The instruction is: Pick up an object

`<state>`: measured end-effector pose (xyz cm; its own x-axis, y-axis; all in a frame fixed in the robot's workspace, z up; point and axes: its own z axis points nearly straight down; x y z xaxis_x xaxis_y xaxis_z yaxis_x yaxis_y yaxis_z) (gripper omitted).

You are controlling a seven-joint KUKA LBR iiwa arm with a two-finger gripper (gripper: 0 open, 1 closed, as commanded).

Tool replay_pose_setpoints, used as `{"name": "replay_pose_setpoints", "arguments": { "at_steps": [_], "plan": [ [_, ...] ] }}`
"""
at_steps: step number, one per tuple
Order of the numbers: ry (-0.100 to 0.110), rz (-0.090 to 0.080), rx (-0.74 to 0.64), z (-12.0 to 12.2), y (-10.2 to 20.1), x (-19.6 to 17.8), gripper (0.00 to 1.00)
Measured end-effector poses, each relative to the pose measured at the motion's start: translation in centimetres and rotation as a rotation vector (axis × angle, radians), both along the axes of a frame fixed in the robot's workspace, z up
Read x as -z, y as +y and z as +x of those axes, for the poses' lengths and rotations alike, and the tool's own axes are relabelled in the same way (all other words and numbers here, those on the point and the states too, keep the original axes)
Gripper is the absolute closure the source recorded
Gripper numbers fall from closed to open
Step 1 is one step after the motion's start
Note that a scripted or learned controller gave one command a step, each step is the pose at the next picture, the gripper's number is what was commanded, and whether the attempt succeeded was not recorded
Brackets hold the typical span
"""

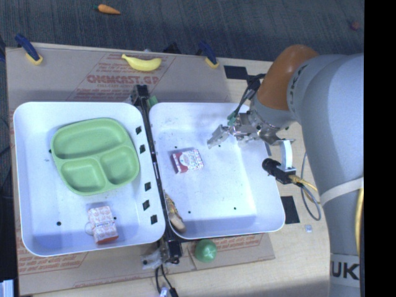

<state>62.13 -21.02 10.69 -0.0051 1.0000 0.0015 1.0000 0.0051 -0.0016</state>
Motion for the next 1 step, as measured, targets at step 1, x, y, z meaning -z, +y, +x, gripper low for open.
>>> {"name": "replay_pose_setpoints", "arguments": {
  "at_steps": [1],
  "plan": [
    [0.0,-0.001,0.0,-4.45,-0.06,-2.64,0.0]
  ]
}}
